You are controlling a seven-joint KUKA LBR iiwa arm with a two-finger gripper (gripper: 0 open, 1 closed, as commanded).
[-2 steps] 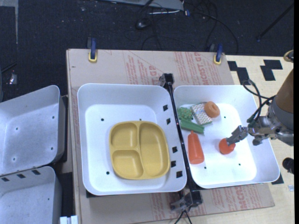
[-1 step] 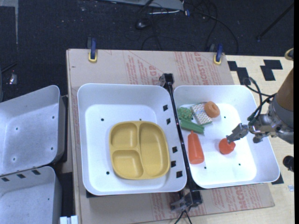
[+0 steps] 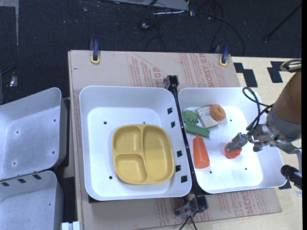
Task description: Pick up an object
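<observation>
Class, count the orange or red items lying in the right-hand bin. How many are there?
3. A carrot lies by the bin's left wall, a round orange piece sits at the back near the green food, and a red piece sits at the gripper. Others may be hidden.

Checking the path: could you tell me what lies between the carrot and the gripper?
In the camera view, a small red object lies between the carrot and the gripper.

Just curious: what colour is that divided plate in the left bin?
Yellow: the divided plate, seen in the camera view.
</observation>
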